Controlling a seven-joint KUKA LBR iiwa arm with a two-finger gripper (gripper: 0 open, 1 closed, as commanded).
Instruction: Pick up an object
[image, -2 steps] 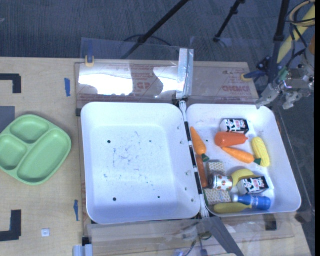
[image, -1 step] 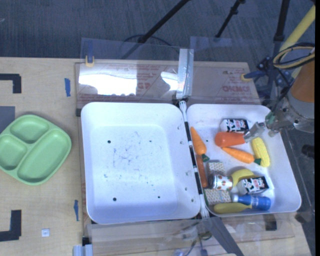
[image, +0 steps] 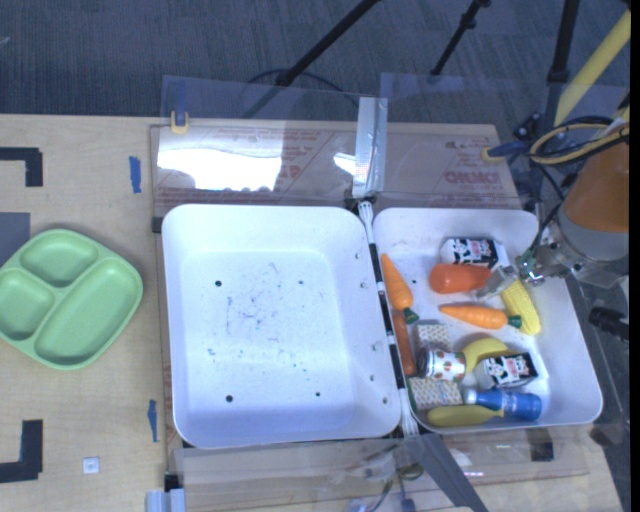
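The right bin (image: 572, 340) holds several toy foods. Among them are a black-and-white cow-print carton (image: 470, 250), an orange-red piece (image: 458, 278), a carrot (image: 478, 316), a yellow corn cob (image: 521, 306), a banana (image: 486, 350), a second cow-print carton (image: 510, 370) and a blue bottle (image: 510, 405). Another carrot (image: 397, 285) lies along the bin's left wall. My gripper (image: 515, 272) hangs low over the bin's right half, between the orange-red piece and the corn cob, just above them. Nothing is visibly held.
The left bin (image: 270, 320) sits beside the right one, with a raised divider (image: 385, 320) between them. A green divided plate (image: 65, 297) rests on the bench at far left. Clear panels (image: 300, 150) stand behind both bins. Cables and stands crowd the right side.
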